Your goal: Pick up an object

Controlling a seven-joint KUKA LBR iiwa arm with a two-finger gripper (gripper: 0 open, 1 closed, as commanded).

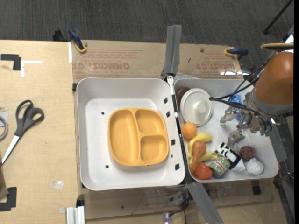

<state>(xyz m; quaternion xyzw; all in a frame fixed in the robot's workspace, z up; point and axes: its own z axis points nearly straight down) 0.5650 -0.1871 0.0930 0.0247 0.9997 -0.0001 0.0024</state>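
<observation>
Right bin (pixel 268 146) holds a white bowl (pixel 196 106), orange (pixel 189 130), banana (pixel 201 138) and tomato (pixel 202 171). Gripper (pixel 236 136) hovers beside the bowl, jaws released, grasping nothing. Left bin (pixel 88 139) holds a yellow tray (pixel 138 136).

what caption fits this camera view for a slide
KUKA arm's gripper hovers over the right bin of toy food beside a white bowl; the left bin holds a yellow divided plate.

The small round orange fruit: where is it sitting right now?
The small round orange fruit lies in the right white bin, against its left wall, just below the upturned white bowl and above the yellow banana.
</observation>
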